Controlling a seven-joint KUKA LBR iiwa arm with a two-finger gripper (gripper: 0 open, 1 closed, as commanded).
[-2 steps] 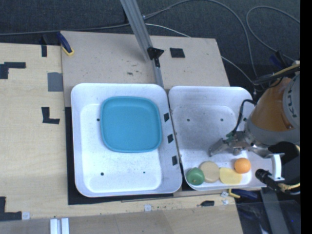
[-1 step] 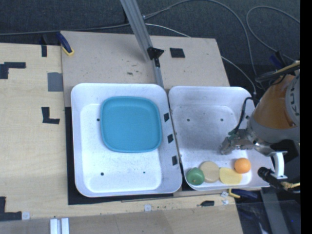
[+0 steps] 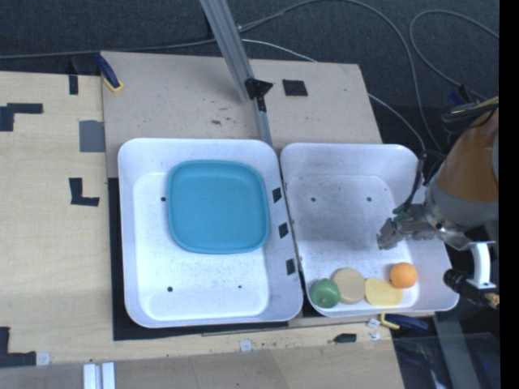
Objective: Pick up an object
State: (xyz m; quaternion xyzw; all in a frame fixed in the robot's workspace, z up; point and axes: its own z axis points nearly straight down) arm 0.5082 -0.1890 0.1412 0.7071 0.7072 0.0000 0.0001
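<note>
1. The gripper (image 3: 392, 235) is hanging over the right bin (image 3: 340, 164), close to that bin's right edge and a little above its near row of objects.
2. Whether the claw is apart or together cannot be told: it is showing only as a small, dark, blurred shape, and nothing can be seen held in it.
3. The arm (image 3: 469, 173), grey with an orange band, is reaching in over the right bin's right rim.
4. Four objects are lying along the right bin's near edge: a green ball (image 3: 325, 292) at the near left, a tan round piece (image 3: 349, 283) touching it, a yellow piece (image 3: 382, 292) beside that, and an orange ball (image 3: 403, 275) toward the near right corner.
5. The orange ball is sitting just below the gripper, apart from it.
6. A blue square plate (image 3: 217, 206) is lying flat in the left bin (image 3: 138, 217), toward its far edge.
</note>
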